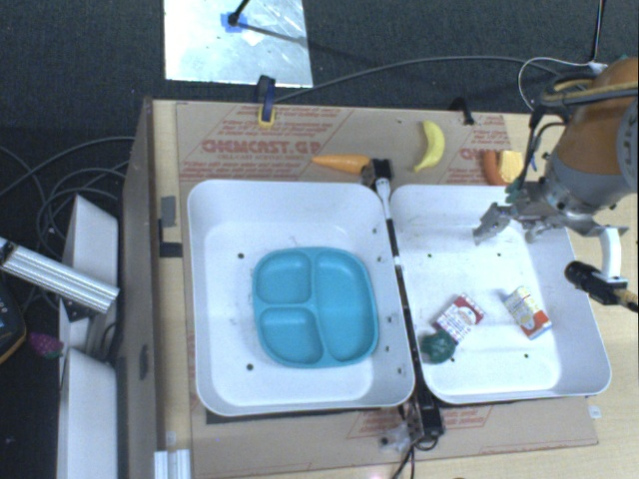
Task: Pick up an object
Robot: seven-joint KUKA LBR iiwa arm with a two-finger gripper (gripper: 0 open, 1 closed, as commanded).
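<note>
A small white carton [526, 311] with a red-orange end lies tilted in the right bin [574, 367]. The gripper [511, 220] hovers above the bin's far side, fingers spread apart, holding nothing.

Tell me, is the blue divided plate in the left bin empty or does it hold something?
Empty: the blue divided plate shows only bare blue in all three compartments.

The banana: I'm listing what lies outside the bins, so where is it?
In the camera view the banana lies on the cardboard behind the right bin, near that bin's back left corner, with the carrot to its left.
</note>
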